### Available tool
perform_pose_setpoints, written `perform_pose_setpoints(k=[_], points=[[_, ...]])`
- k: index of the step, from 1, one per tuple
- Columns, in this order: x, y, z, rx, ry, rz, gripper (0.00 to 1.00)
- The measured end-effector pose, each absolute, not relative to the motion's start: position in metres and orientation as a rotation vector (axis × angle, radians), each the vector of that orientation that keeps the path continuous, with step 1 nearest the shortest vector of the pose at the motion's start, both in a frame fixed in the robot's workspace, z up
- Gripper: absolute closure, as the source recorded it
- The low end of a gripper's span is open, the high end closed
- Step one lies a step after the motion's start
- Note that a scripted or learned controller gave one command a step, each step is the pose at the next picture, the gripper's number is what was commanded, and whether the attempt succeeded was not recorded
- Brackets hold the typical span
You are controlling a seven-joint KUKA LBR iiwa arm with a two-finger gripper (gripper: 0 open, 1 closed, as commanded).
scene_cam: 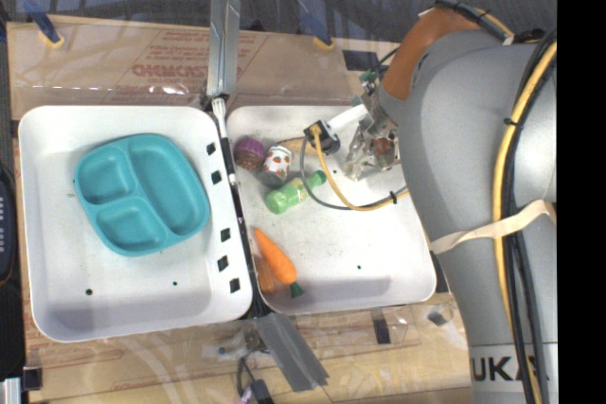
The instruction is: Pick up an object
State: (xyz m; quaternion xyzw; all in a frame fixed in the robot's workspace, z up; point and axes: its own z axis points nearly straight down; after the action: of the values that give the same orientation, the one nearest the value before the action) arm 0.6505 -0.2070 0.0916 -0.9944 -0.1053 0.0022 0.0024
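Locate the tool (365,156) in the right bin (398,284), near that bin's upper right part. You cannot tell from this view whether the tool is open or closed; cables and wrist hardware clutter it, and nothing can be seen gripped in it.

The candidate objects lie in a cluster toward 9 o'clock from the tool, all resting on the bin floor:
- The green object (286,197) is nearest, at about 8 o'clock from the tool. Its long axis runs roughly from 8 o'clock to 2 o'clock, with the upper end pointing back toward the tool.
- The white and red ball (276,163) sits at 9 o'clock, just above the green object.
- The purple object (250,151) lies beyond the ball, close to the divider between the bins.
- The carrot (276,262) lies well apart, at about 7 o'clock, near the bin's lower left corner. Its long axis runs from 11 o'clock to 5 o'clock.

Note that the ball and the purple object are nearly touching, so the green object appears the easier target.

The left bin (57,298) holds a teal divided plate (142,194), which lies far from the tool.

Arm pose: the arm (473,137) enters from 3 o'clock, bulking over the right bin's right edge. The orange band (417,47) sits above the wrist, and the wrist angles down and toward 9 o'clock. A yellow cable (355,202) loops below the tool.
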Motion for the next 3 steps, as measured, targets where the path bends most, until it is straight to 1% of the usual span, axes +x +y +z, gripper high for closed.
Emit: perform_pose_setpoints(k=[1,2,3], points=[[0.651,-0.205,0.102,-3.116,-0.342,0.007,1.00],[0.649,-0.207,0.091,-3.119,-0.330,0.008,1.00],[0.650,-0.205,0.102,-3.116,-0.340,0.008,1.00]])
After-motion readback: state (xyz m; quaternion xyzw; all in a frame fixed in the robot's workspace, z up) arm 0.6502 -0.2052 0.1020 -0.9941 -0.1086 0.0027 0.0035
